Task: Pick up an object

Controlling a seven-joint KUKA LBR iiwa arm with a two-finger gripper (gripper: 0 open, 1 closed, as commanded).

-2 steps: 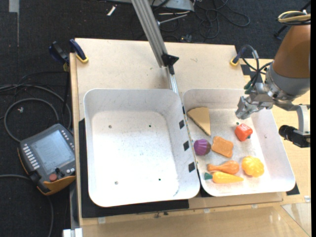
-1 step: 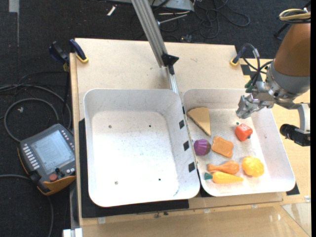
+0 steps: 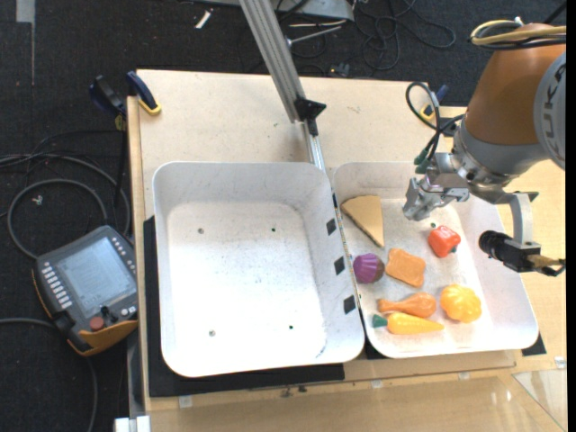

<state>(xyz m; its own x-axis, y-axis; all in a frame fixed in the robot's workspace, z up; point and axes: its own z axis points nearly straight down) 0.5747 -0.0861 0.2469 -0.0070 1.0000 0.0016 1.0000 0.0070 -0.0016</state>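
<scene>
Bench: pale wood top, seen at a slant | left white bin and right white bin set directly on it, side by side, rims touching | blue-and-yellow clamp fixed at its far-left corner

No readable text, label, brand or number anywhere. Arm — a few letter strokes at right edge of grey casing, cut off by frame, not legible. Handheld pendant on floor left of counter — grey screen and rows of small keys, markings too small to read. Small dark squares along divider between white bins — no characters to make out.
</scene>
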